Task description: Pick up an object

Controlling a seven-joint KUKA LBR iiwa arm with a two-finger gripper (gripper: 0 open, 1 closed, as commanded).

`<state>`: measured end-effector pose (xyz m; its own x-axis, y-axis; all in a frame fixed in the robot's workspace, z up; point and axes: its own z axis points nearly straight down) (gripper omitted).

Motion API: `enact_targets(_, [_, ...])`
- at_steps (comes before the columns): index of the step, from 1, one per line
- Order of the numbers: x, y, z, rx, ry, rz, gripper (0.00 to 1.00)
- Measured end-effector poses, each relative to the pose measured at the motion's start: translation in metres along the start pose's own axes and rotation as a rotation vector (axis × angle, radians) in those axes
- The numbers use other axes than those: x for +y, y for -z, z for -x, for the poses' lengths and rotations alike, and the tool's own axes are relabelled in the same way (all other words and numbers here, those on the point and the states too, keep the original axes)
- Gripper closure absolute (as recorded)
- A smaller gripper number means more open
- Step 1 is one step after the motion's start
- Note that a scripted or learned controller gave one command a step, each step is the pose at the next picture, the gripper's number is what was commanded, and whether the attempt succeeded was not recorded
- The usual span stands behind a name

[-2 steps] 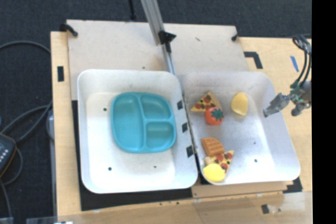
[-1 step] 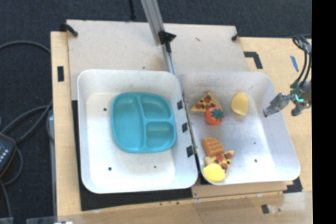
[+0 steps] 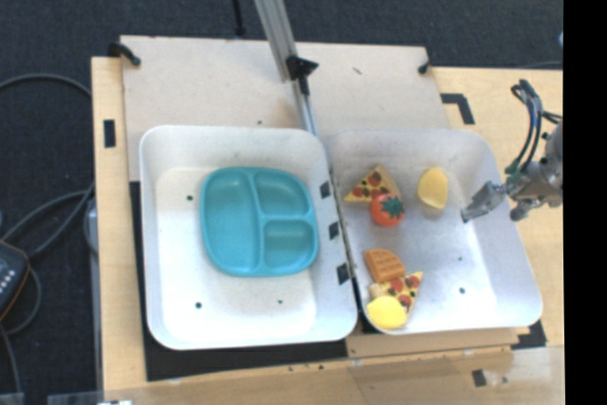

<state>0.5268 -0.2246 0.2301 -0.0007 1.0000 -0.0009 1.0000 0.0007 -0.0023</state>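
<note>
Camera view, looking down at a slant, puts my end effector (image 3: 486, 201) at the right bin's (image 3: 493, 285) right side, above bare floor near the wall, with my wrist reaching in from that edge. Whether it is apart or together I cannot tell; it reads as a small grey shape, too blurred to separate, and nothing sits in it that I can make out.

The things I could pick all lie in this right bin. A yellow piece (image 3: 433, 188) is nearest me, just left of the end effector. Farther left, a pizza slice (image 3: 370, 184) touches a red tomato-like toy (image 3: 386, 209). Toward the near corner, a waffle-like piece (image 3: 382, 264), a second pizza slice (image 3: 409, 286) and a yellow lemon-like toy (image 3: 386, 310) crowd together against the wall.

The left bin (image 3: 171, 299) holds a teal divided plate (image 3: 258, 221).

I judge the yellow piece the easiest target, since it stands apart from the rest.
</note>
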Motion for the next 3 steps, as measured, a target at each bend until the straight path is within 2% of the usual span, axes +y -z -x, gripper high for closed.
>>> enact_targets(2, [-0.005,-0.087,-0.001,0.001,-0.001,-0.001,0.0])
enact_targets(3, [-0.003,-0.073,0.0,-0.002,-0.004,0.007,1.0])
